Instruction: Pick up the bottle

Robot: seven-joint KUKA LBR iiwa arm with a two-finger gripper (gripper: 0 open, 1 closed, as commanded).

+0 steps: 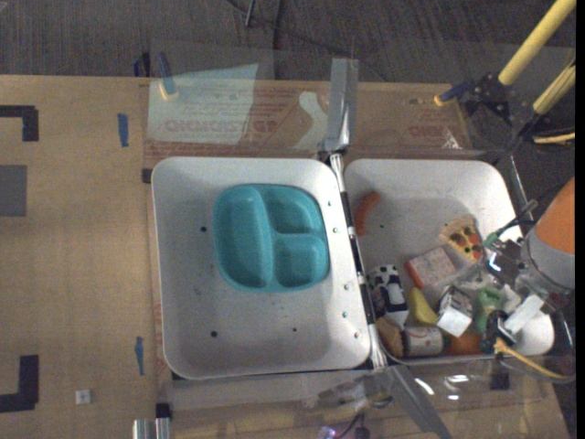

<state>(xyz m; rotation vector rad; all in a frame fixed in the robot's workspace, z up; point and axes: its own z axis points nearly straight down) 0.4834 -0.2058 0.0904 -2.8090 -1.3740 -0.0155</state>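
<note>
The tool sits amid the right bin's clutter; bottle and grip state: cannot tell.

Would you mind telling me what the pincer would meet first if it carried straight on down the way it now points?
Probably the jumble of small items in the right bin; the pincer sits just over it. Depth and the exact item are unclear from this view.

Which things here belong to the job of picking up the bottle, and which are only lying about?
For the job: the tool, over the right bin; the bottle, which I cannot pick out in the heap there.
Lying about: teal divided plate in the left bin; orange piece; yellow banana-shaped toy.
</note>
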